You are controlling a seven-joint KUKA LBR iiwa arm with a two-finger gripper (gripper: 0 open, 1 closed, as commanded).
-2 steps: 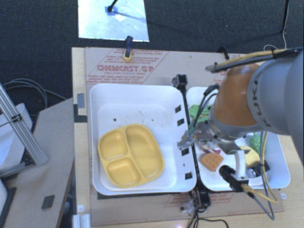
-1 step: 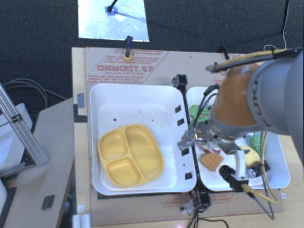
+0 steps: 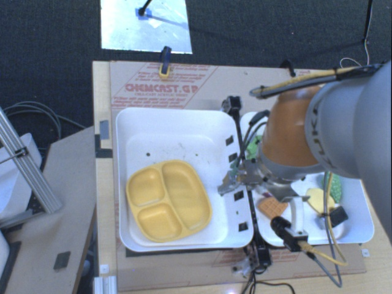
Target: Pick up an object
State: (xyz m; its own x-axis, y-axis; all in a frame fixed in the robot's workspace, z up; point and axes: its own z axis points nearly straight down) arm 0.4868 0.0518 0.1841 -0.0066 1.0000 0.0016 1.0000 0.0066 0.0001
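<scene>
we look down on a bench [image 3: 104, 164] carrying 2 shallow white bins side by side. the left bin [image 3: 177, 124] holds a yellow divided tray [image 3: 168, 199] with 3 compartments, lying flat toward the near left part of the bin floor, well apart from the right wall. the right bin [image 3: 361, 225] is mostly covered by the arm [image 3: 318, 127], whose orange band sits right over it, so we judge the program has brought the wrist above this bin because that is where the small loose things are.

what we can make out there: a waffle-patterned orange piece [image 3: 272, 207] near the dividing wall, a pale yellow piece [image 3: 317, 198] further right, a green object [image 3: 335, 187] just beside it, and a small black block [image 3: 338, 215] near the front. any of these could be the object to pick up; we cannot tell which one is aimed at.

the tool [image 3: 236, 181] shows as grey metal parts close to the wall between the 2 bins, near the waffle-patterned piece. whether it is wide, narrow or holding anything we cannot tell, since the wrist hides it from above. we see nothing lifted clear of the bin, so we judge the pick is not yet done.
</scene>
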